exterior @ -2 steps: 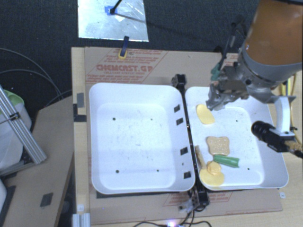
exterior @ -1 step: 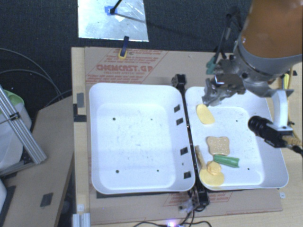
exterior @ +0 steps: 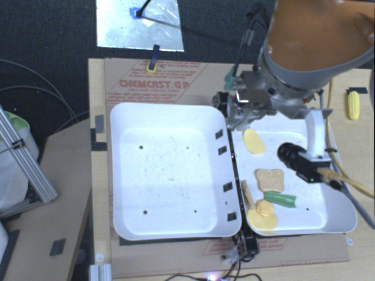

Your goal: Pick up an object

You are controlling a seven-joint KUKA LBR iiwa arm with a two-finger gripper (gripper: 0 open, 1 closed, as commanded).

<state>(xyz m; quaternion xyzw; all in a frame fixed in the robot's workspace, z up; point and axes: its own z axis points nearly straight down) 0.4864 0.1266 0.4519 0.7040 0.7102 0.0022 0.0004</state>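
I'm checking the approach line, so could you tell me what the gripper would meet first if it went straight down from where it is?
Probably the bare floor of the right bin near its top-left corner; the pale yellow oval piece lies just beside that line, though depth is unclear.

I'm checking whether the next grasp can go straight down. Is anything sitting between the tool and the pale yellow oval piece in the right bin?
Nothing visible lies between them. The tool hangs at the right bin's upper left corner, and the pale yellow oval piece lies just below it on bare bin floor. The toast slice and green piece lie farther down, apart from it.
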